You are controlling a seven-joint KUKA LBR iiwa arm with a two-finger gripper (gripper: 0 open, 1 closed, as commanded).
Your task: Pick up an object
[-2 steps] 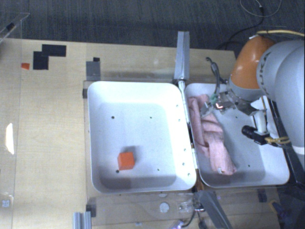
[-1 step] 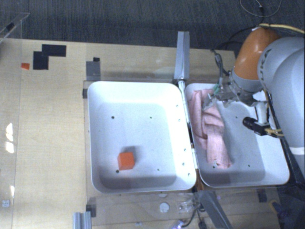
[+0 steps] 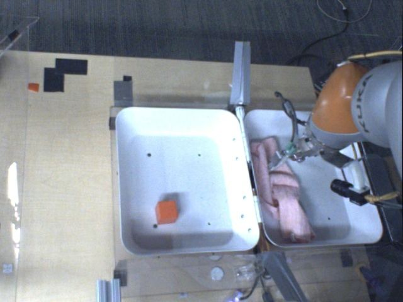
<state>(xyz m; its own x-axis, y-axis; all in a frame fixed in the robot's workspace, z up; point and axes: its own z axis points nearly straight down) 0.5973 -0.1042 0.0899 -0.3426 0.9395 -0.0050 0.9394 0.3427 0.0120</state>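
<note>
1. Along the front edge of the bench point(image 3: 56, 231): bare pale wood to the left, small metal fittings under the seam between the two bins.
2. In the left bin point(image 3: 189, 131), towards its front left corner: an orange block point(image 3: 167, 212), lying flat, alone, close to the front wall without touching it. Open white floor on every side of it, widest behind and to the right.
3. In the right bin point(image 3: 337, 225): a pink cloth point(image 3: 284, 197), rolled and rumpled, stretched from front to back along the left wall, its front end near the front rim. Free floor to its right.
4. Over the rear half of the cloth: the gripper point(image 3: 283, 158), low and just above or touching the folds; open or closed, cannot tell from this angle.
5. Behind and right of it: the grey arm point(image 3: 378, 106) with its orange band, crossing the right bin's right rim.
6. Between the bins' rear corners: an upright grey post point(image 3: 240, 74).
7. Far left on the bench: black patches point(image 3: 63, 73) and a small orange tag point(image 3: 33, 87), well apart from both bins.
8. Beyond the bench: dark floor point(image 3: 157, 11) with a thin looped cable point(image 3: 343, 8).
</note>
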